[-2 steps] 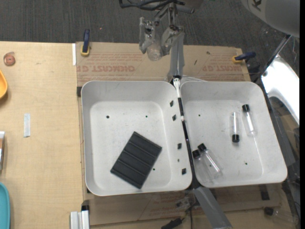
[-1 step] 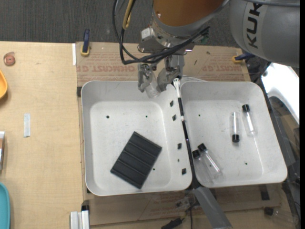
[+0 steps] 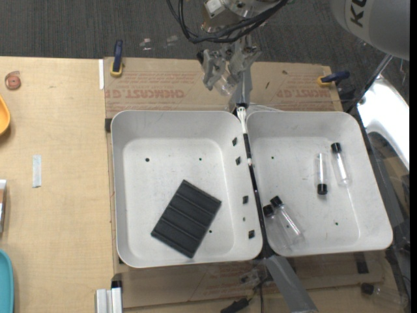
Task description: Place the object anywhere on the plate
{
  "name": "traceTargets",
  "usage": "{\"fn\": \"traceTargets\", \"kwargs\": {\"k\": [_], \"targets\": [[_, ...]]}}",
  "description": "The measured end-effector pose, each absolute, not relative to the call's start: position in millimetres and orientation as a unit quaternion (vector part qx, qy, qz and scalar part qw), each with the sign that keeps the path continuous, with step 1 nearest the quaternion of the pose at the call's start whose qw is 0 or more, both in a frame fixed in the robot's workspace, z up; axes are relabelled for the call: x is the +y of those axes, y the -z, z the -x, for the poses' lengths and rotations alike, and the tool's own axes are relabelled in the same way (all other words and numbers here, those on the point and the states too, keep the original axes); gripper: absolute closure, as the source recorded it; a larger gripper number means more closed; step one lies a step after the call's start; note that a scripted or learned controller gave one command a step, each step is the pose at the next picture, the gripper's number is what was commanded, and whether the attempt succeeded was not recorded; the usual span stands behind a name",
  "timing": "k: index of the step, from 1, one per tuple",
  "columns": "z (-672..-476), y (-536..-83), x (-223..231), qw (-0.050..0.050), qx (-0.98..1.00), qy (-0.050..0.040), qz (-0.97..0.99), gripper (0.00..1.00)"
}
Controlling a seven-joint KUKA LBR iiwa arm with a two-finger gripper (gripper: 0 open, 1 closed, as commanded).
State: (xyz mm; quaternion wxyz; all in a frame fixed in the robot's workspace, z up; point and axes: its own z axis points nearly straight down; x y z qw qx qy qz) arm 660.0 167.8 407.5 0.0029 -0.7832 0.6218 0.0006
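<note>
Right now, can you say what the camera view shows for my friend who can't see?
A dark ribbed plate lies in the left white bin, and three clear tubes with black caps lie in the right bin. The robot's claw hangs above the bins' far edge.

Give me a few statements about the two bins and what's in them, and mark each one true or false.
1. The dark ribbed plate lies in the left bin. True.
2. The right bin holds three clear vials with black caps. True: one near the divider, two near the middle.
3. The tool is down inside the right bin. False: it hangs above the back edge, over the cardboard.
4. A vial rests on the plate. False: all vials are in the other bin.
</note>
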Motion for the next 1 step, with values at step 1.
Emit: {"fn": "traceTargets", "kwargs": {"k": [1], "targets": [[-656.6,-304.1,229.3,0.002,0.549,-0.0016,0.836,1.00]]}}
